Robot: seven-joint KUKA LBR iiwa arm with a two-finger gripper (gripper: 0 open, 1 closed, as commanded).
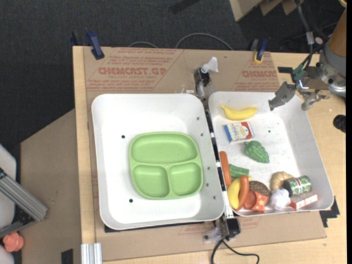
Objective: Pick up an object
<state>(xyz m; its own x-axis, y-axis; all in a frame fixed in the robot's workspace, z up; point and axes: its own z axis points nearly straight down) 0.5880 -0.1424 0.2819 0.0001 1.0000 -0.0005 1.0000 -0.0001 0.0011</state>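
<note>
- Looking from the near edge of the bench outward, we take the green divided plate point(165, 165) in the left bin point(110, 120) as our landmark; it lies flat and holds nothing.
- To the right of the plate, in the near corner of the right bin point(316, 147), we see a crowded heap: a small can point(300, 185), a white crumpled piece point(279, 198), a red-and-white packet point(304, 202), a brown roll point(279, 179), a yellow fruit point(234, 193), a dark round item point(258, 188), and a carrot point(225, 168) along the bin's wall. These touch one another, so we judge a clean hold there hard to get.
- Farther from us, right of the plate's far half, a green leafy piece point(256, 151) lies alone, and beyond it a small carton point(238, 131).
- Farther still, beyond the plate's far right corner, the banana point(239, 113) lies by itself on the bin floor. We judge it a light, stiff plastic toy, smooth and a little slippery; we would close across its thick middle, where the curve is least.
- Farthest, to the right of the banana, the gripper point(291, 96) hangs above the bin's far corner, its fingers spread apart and nothing between them.
</note>
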